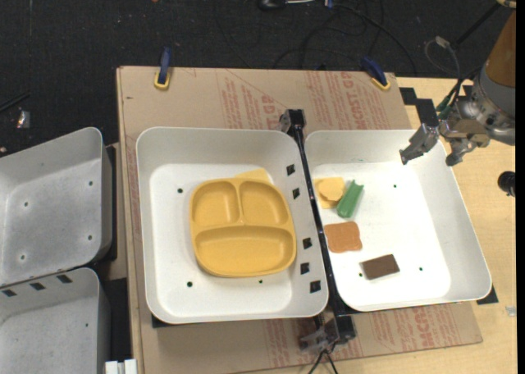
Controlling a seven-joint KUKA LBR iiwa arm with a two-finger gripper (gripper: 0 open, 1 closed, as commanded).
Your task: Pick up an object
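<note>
Objects for the pick sit in the right bin (459, 225), toward its left side: yellow round piece (330, 190) touching green block (351, 198), which lies tilted just right of it; orange toast-like slab (344, 237) below them; dark brown rectangle (380, 266) lower right of that, apart. Left bin (156, 200) holds a yellow divided tray (243, 228). My gripper (433, 148) hovers over the right bin's upper right rim, fingers spread apart, nothing between them, well away from the pieces. Both bins rest on a cardboard sheet (213, 89) clamped at the far edge
</note>
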